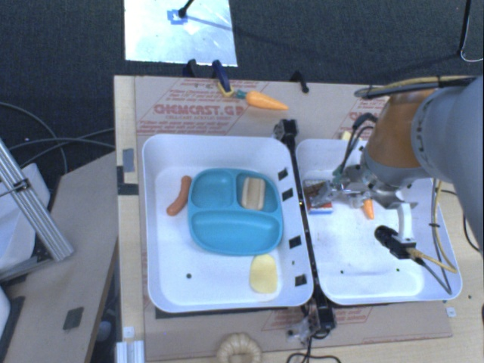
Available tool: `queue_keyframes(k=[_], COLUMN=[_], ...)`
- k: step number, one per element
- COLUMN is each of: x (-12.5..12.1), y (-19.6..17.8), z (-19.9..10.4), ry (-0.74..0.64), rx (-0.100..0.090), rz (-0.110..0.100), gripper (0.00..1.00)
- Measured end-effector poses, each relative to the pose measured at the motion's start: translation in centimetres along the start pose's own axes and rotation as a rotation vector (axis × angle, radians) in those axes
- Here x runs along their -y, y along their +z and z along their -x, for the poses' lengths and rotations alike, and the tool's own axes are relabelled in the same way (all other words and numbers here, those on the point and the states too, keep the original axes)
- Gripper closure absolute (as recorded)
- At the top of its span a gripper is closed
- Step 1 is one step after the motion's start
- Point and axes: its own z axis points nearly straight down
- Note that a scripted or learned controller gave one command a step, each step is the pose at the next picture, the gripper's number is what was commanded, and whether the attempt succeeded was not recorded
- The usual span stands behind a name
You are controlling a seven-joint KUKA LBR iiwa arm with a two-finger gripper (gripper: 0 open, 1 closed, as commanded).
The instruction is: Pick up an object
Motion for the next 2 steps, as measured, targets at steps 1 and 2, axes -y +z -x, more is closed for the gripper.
queue_keyframes(k=[1, 2], x=[-0.3, -0.2], y=[-1.6, -7.8], z=[0.0, 0.6], ry=[-0.001, -0.001], rx=[0.001, 0.004], rz=[0.010, 0.005], gripper=[1.00, 1.00])
